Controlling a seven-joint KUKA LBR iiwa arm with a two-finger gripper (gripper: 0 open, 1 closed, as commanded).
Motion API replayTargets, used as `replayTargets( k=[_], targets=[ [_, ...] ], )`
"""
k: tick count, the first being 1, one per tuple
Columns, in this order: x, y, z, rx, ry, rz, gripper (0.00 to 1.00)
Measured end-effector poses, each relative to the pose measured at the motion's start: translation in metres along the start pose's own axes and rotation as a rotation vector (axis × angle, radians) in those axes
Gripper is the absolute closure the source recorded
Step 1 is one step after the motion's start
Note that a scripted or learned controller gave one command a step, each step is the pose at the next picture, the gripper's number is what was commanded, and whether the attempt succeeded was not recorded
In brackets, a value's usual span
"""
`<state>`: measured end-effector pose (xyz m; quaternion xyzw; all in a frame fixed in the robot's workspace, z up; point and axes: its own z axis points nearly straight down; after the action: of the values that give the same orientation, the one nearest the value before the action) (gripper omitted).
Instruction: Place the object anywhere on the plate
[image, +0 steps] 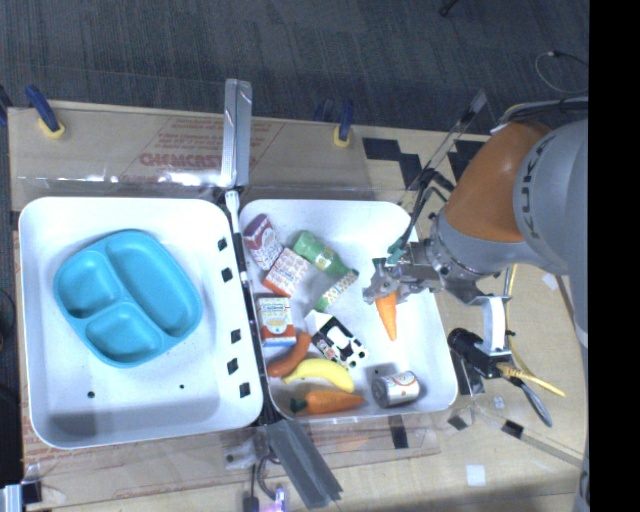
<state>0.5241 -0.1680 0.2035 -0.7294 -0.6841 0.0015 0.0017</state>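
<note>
Our two-finger gripper (385, 290) pinches the top of the orange plastic carrot (387, 316), which hangs over the right white bin (432, 330). We should carry it high above the divider, then lower it slowly onto the blue sectioned plate (128, 293) in the left white bin (40, 400).
</note>
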Motion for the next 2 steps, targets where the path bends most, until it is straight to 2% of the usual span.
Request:
replayTargets(
  k=[1, 2],
  targets=[
    [0.078, 0.022, 0.011, 0.001, -0.001, -0.010, 1.00],
    [0.163, 0.046, 0.015, -0.001, -0.002, -0.320, 1.00]
  ],
)
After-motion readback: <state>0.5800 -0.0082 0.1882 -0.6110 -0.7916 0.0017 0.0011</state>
